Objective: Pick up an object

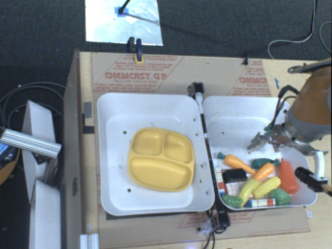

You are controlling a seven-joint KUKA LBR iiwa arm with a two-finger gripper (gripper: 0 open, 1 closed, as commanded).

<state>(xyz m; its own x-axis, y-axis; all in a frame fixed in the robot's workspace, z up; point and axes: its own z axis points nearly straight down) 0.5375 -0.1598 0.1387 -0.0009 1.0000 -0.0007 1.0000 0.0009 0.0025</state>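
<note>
The right bin point(238, 118) holds a heap of toy food at its front: an orange carrot point(237, 162), a second orange piece point(264, 170), a yellow banana point(248, 189), a yellow corn cob point(266, 187), a red bottle point(287, 176), green pieces point(282, 196) and a small black-and-white box point(234, 176). My gripper point(263, 139) hangs over the right bin's middle, just behind the heap. Its grey fingers point(256, 141) point left and are spread apart with nothing between them. The arm enters from the right edge.
A yellow compartment plate point(161, 158) lies in the left bin point(119, 118). A black divider clip point(197, 91) sits at the top between the bins. Cardboard lies under both bins. Metal rails point(31, 141) stand off to the left.
</note>
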